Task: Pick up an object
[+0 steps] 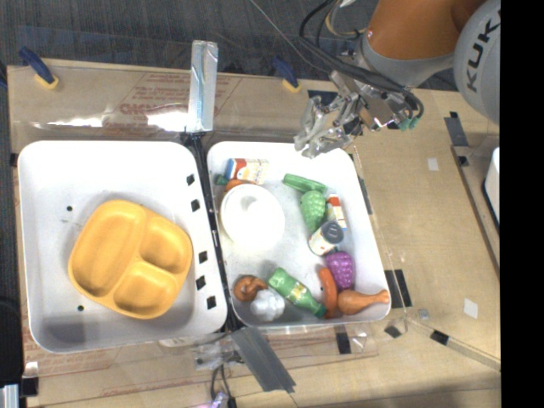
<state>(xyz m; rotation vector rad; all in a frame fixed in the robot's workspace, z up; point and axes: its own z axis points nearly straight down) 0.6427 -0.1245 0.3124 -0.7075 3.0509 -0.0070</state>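
Observation:
My gripper (317,134) hangs over the far rim of the right bin (367,228), near its upper middle, with nothing seen in it. Below it the bin holds several toy foods: a white bowl (252,212), a small orange-and-white carton (246,170), a green pod (303,183), a green bumpy fruit (313,206), a small bottle (328,233), purple grapes (340,269), an orange carrot (327,287), a chicken drumstick (363,298), a green bottle (293,289), a brown piece (246,287) and a white lump (268,306).
The left bin (42,177) holds a yellow divided plate (129,257). A silver taped post (203,83) stands behind the gap between the bins. Cables trail from the arm's wrist (416,15) at the upper right. Bare bench (433,228) lies right of the bins.

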